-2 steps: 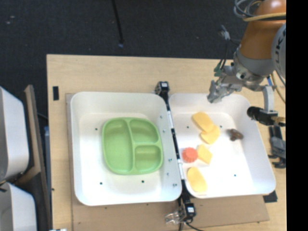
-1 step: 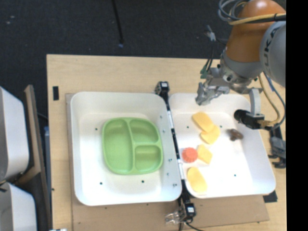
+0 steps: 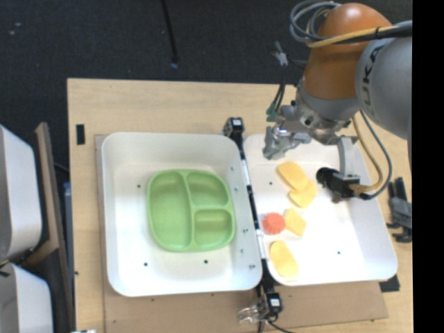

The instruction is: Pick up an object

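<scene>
A: Near end of right bin (image 3: 347,245)?
B: Front yellow chunk (image 3: 283,259) close to near rim, on the side by the other bin.
A: Behind that?
B: Red round piece (image 3: 273,222), just beside second yellow chunk (image 3: 295,223) to the right of it; touching or not, can't tell. Same depth in left bin (image 3: 125,262): green divided plate (image 3: 191,210), flat, mid-bin, three compartments.
A: Further back?
B: Third yellow chunk (image 3: 303,196), then far yellow chunk (image 3: 293,174), touching each other.
A: Tool?
B: Tool (image 3: 279,143) over far left corner of right bin, just behind far yellow chunk. Open or closed: can't tell. Wooden worktop (image 3: 83,103) under both bins, bare strip visible beyond.
</scene>
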You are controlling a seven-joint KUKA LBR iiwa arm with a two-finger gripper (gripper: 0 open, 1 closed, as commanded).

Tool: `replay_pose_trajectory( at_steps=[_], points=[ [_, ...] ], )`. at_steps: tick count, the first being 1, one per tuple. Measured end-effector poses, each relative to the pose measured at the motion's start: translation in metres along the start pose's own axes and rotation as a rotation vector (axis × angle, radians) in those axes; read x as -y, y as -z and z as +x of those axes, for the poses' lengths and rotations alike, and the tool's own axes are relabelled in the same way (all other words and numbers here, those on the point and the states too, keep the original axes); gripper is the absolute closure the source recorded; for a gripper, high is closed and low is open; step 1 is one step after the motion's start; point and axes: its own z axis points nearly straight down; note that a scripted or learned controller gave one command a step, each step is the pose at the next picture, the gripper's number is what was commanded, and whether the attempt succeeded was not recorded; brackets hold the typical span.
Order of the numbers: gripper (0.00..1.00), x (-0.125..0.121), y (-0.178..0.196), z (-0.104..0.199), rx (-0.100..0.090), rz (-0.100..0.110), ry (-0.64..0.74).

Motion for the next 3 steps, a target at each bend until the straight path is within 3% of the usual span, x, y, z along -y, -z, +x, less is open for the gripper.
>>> replay_pose_trajectory(
  at_steps=[2, 3],
  points=[
    [1.00, 0.035, -0.028, 0.090, 0.000, 0.002, 0.000],
    [0.00, 0.034, -0.027, 0.088, 0.001, 0.001, -0.004]
  ],
)
